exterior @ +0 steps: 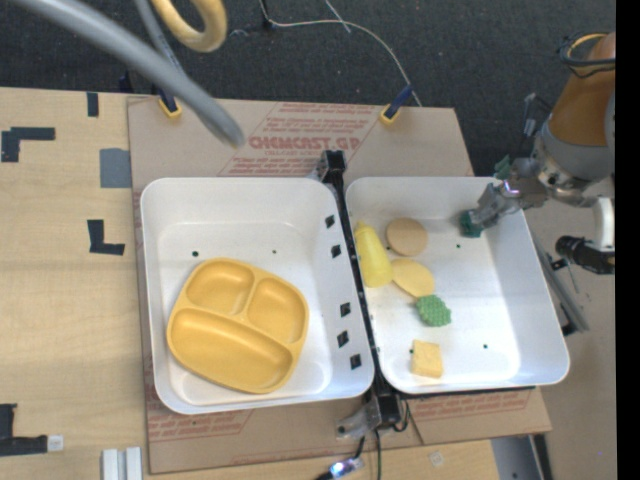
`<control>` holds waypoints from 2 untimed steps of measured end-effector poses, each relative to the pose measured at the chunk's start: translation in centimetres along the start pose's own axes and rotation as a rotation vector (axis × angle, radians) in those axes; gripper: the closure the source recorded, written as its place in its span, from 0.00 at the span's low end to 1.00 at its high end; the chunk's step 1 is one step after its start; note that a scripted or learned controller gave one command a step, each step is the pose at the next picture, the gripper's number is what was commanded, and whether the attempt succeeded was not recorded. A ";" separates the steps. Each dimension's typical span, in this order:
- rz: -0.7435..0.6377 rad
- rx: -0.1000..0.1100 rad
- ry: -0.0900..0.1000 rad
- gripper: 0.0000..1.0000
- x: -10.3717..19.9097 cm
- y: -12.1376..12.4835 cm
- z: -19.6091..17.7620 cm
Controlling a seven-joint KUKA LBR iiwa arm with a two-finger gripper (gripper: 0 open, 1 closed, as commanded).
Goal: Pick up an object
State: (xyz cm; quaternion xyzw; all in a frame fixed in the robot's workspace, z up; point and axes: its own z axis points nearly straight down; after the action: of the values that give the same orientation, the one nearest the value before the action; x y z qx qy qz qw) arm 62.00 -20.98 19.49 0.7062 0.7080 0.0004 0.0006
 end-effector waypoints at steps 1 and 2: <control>0.000 -0.002 -0.001 1.00 0.2 0.4 -6.2; -0.004 0.005 0.003 1.00 6.3 0.0 -4.8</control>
State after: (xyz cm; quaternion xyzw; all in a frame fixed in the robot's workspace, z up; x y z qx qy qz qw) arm 62.00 -14.66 24.34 0.7049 0.7093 -0.0006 -0.0022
